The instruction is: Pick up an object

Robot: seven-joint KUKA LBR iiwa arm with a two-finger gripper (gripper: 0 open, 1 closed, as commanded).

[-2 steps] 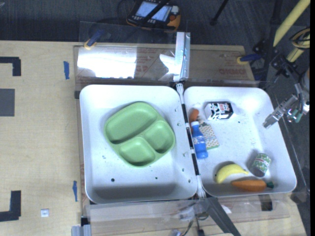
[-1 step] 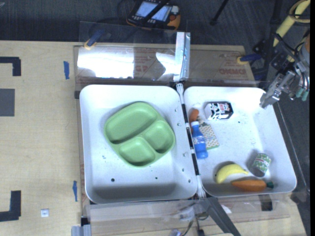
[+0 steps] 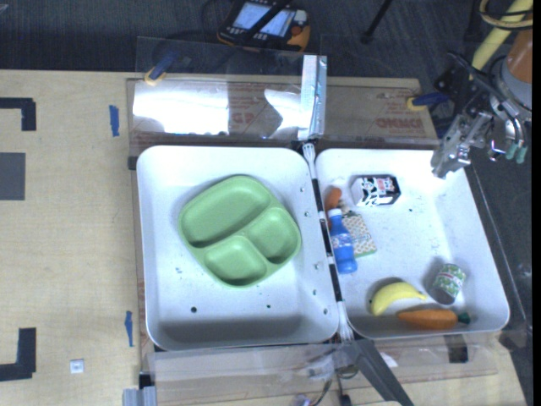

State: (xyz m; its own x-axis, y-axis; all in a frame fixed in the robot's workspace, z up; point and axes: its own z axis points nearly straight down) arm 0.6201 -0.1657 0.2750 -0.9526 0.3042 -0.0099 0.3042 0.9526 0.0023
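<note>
My gripper [image 3: 451,161] hangs open above the far right corner of the right bin [image 3: 423,227], with nothing between its fingers. Down in that bin lie a black-and-white carton [image 3: 374,189], a blue bottle [image 3: 342,244] along the left wall, a small orange item [image 3: 334,197] and a patterned packet [image 3: 363,236]. At the near end sit a yellow banana [image 3: 396,295], an orange carrot [image 3: 427,317] and a small greenish can [image 3: 448,282]. The carton is the closest of these to the gripper, to its left and nearer the camera.
The left bin [image 3: 161,269] holds a green divided plate [image 3: 240,228]. A clear plastic panel [image 3: 220,100] stands behind the bins. A divider ridge [image 3: 321,235] separates the two bins. Cables and equipment [image 3: 499,7] crowd the far right.
</note>
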